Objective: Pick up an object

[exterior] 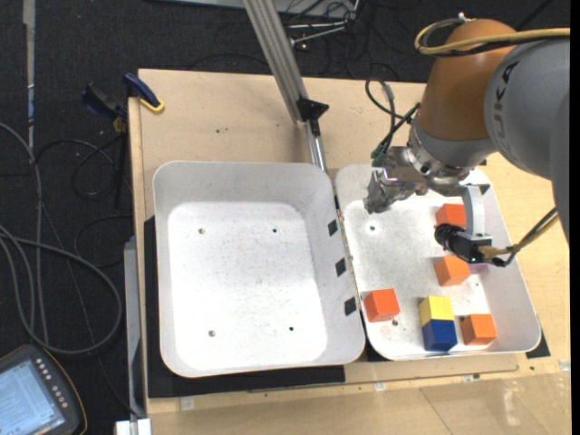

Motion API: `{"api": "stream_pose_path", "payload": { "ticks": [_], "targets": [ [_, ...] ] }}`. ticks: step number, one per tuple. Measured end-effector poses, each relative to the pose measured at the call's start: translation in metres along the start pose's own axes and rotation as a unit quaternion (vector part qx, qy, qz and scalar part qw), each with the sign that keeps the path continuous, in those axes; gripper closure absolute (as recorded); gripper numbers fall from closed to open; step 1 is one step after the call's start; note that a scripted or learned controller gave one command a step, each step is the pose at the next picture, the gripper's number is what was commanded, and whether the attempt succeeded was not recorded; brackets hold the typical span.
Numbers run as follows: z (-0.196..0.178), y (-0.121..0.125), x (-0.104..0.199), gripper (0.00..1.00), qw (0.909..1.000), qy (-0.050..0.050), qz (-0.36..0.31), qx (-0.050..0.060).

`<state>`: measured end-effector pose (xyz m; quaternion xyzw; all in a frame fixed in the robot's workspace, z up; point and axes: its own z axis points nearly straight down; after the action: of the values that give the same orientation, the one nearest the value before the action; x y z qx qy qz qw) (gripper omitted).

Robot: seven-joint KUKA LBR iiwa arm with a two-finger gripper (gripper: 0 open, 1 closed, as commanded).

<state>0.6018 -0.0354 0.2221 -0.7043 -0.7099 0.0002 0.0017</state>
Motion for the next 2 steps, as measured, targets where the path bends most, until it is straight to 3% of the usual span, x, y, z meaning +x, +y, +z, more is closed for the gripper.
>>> {"api": "stream_pose_path", "payload": {
  "ticks": [2],
  "targets": [
    [-0.023,-0.034,0.098,1.0,1.0,0.0,0.0,-0.001]
  ]
}}
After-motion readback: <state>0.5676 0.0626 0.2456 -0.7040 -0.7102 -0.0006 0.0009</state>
